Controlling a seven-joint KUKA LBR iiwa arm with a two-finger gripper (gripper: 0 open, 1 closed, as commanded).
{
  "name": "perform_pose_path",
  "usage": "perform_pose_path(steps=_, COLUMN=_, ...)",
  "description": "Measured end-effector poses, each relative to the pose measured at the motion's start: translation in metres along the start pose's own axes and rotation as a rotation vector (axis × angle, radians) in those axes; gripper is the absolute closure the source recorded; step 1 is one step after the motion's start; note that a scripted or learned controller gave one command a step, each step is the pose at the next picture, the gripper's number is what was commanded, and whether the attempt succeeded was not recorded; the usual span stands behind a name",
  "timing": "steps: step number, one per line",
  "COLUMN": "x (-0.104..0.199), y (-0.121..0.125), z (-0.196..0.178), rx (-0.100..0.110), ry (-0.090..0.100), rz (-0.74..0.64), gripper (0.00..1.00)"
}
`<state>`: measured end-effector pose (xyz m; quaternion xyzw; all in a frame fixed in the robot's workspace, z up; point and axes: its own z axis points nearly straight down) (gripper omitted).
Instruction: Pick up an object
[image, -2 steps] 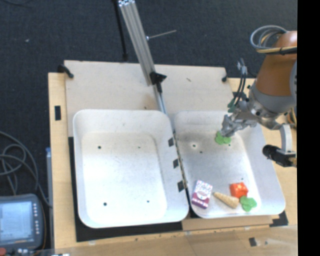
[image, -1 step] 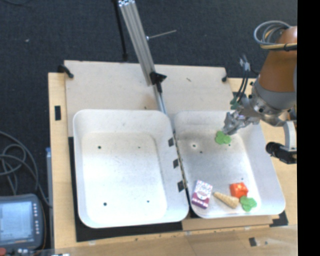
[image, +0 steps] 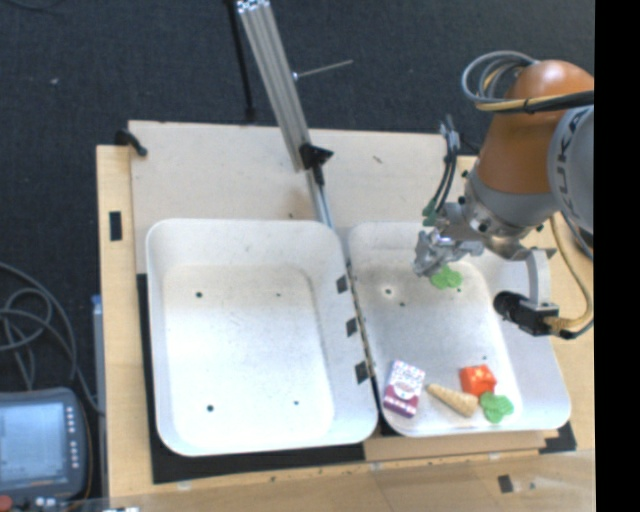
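My gripper (image: 436, 260) hangs over the back part of the right bin (image: 520, 330), pointing down. A small green object (image: 447, 278) lies directly under and beside its tips; whether it sits between the fingers I cannot tell. Along the right bin's front edge lie a purple and white box (image: 404, 388), a tan cone-shaped piece (image: 453, 399), a red block (image: 478, 380) and a green lump (image: 496, 407).
The left bin (image: 250, 335) stands beside the right one, with a black-clipped divider edge (image: 353, 325) between them. A slanted metal rail (image: 285, 95) rises behind the bins. A black cable and fitting (image: 525, 310) hang off the arm over the right bin's right side.
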<state>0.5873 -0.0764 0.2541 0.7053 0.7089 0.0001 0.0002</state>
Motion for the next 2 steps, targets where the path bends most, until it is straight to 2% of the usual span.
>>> perform_pose_path(steps=1, x=0.053, y=0.006, z=-0.006, rx=-0.002, ry=0.001, rz=-0.002, gripper=1.0)
perform_pose_path(steps=2, x=0.104, y=0.006, z=0.013, rx=0.002, ry=0.0, rz=-0.001, gripper=1.0)
